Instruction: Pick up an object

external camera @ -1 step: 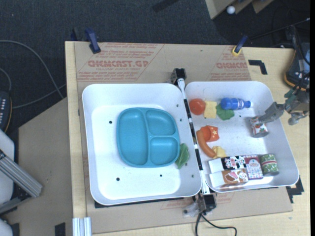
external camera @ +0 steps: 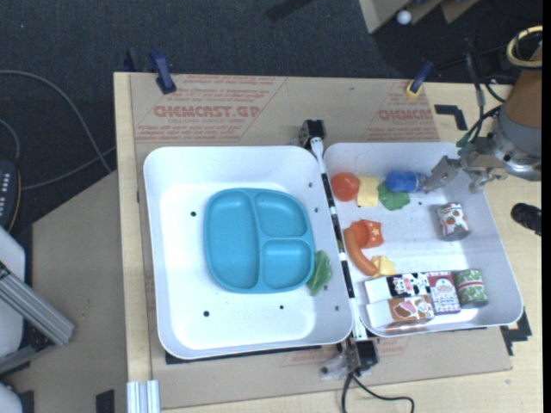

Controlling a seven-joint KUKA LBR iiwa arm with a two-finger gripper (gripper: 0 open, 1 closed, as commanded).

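Near edge of right bin [external camera: 508, 304]: row of small cartons [external camera: 422, 295] and a green can [external camera: 471, 287]. Mid-bin: orange carrot-like piece [external camera: 360, 256], red piece [external camera: 368, 231], small wrapped packet [external camera: 451, 220] lying free. Far end: red tomato [external camera: 345, 186], yellow block [external camera: 368, 192], green item [external camera: 394, 200], blue item [external camera: 401, 181]. Claw [external camera: 449, 172] at far right corner, beside blue item, grasping nothing; finger state unclear. Left bin [external camera: 172, 317]: blue divided plate [external camera: 258, 239], green leaf [external camera: 320, 271] at its right.

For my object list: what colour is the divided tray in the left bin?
Light blue; the divided tray shows clearly in the camera view.
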